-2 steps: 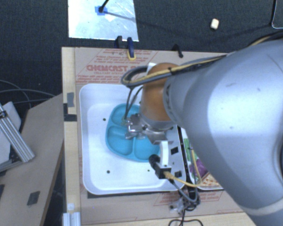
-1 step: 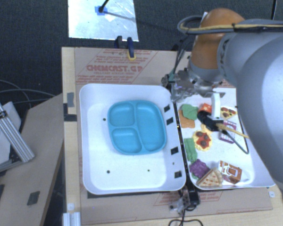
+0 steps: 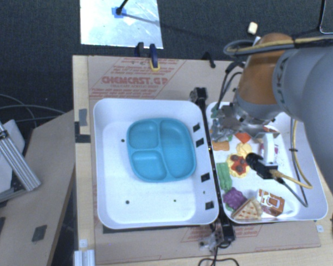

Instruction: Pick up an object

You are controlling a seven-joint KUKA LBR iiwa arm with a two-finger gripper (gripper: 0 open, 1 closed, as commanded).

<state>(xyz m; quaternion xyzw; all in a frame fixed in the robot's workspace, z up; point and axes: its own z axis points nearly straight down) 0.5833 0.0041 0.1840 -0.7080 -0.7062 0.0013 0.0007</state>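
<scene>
My gripper (image 3: 224,125) is low over the far left part of the right bin (image 3: 313,201), under the grey arm and orange wrist band. Several toy foods lie just in front of it: an orange piece (image 3: 221,146), a red wedge (image 3: 242,138) and a yellow piece (image 3: 243,150). Farther forward are a green vegetable (image 3: 225,176), purple grapes (image 3: 232,197), a sandwich triangle (image 3: 247,210) and a brown-and-white waffle-like piece (image 3: 271,202). A white bottle with a red label (image 3: 268,147) lies to the right. Nothing can be seen held in the gripper.
The left bin (image 3: 111,204) holds a blue divided plate (image 3: 160,149). Black clips line the wall between the two bins (image 3: 205,148). A round yellow-and-red food (image 3: 237,167) lies mid-bin. The arm covers the right bin's far right corner.
</scene>
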